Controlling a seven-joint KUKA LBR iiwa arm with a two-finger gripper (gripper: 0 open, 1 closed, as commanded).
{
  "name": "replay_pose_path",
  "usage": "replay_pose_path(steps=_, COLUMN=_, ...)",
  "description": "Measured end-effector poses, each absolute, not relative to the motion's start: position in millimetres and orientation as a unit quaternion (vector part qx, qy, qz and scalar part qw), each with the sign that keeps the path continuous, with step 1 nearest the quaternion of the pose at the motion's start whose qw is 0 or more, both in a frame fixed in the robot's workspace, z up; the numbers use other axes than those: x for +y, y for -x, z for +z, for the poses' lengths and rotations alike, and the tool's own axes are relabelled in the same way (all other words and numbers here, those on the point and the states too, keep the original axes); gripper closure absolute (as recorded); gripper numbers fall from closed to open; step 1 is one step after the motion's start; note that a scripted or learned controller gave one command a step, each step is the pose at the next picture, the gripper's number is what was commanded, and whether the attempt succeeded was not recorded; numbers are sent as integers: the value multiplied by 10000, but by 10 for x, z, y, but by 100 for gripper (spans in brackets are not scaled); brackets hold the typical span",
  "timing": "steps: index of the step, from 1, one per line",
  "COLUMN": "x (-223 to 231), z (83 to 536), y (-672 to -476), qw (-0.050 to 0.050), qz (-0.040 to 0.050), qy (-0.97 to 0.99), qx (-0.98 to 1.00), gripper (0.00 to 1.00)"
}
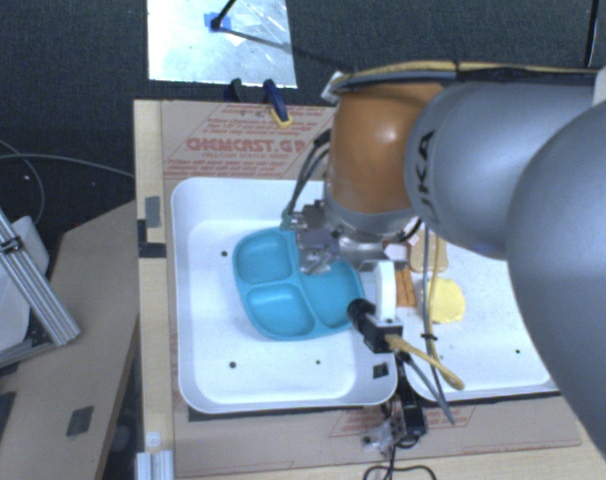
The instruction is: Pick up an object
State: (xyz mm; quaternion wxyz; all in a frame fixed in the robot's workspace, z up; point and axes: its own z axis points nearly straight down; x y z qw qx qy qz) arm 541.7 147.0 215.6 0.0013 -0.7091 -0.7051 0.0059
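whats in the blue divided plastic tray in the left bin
The blue divided plastic tray lies in the left white bin. Its visible compartments hold nothing. The grey arm's wrist covers the tray's upper right part, so anything there is hidden.

Even bright light, soft blur

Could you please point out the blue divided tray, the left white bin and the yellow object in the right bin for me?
blue divided tray (283, 313), camera view, floor of its large near compartment.
left white bin (198, 298), camera view, bare floor near its left wall.
yellow object (448, 303), camera view, its rounded middle.
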Motion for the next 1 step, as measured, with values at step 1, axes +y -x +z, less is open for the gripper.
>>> replay_pose_path(steps=1, x=1442, z=2755, y=-4886, qw=-3, qz=-20, qy=7059, qx=-7083, gripper=100)
